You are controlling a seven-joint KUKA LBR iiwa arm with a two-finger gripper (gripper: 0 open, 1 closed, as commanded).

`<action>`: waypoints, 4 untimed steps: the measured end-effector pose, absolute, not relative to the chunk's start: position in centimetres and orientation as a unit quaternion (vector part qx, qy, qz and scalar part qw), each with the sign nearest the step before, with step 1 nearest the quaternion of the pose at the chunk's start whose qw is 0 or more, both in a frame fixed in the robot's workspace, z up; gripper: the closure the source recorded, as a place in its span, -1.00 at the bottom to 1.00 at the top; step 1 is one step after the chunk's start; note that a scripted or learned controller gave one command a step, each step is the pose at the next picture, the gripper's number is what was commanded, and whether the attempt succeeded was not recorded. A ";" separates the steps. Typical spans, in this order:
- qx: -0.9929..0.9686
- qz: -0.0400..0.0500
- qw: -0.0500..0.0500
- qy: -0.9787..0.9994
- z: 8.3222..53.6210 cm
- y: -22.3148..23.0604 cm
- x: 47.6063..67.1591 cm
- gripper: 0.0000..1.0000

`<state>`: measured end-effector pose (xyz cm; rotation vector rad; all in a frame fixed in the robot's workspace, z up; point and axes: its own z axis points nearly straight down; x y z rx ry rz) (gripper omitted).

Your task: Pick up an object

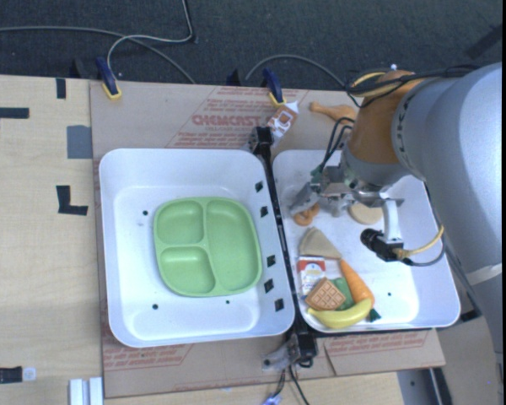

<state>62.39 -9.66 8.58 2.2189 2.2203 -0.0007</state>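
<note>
The gripper [308, 199] is low in the right bin [422, 306], directly over a small orange-brown piece [304, 218] by the bin's left wall; its state cannot be determined, and nothing is visibly held. Toy foods lie nearby: wedge [319, 243], waffle [325, 294], carrot [355, 280], banana [344, 315]. These appear light, rigid and smooth, so slippage is likely; grasp across the narrowest dimension, at mid-length.
</note>
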 end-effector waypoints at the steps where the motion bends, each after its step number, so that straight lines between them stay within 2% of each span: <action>1: 0.707 0.000 0.001 0.707 8.6 -9.5 62.7 -1.00; 2: 0.706 0.001 0.002 0.708 8.6 -9.6 62.5 -1.00; 4: 0.707 0.000 0.000 0.707 8.6 -9.3 63.5 -1.00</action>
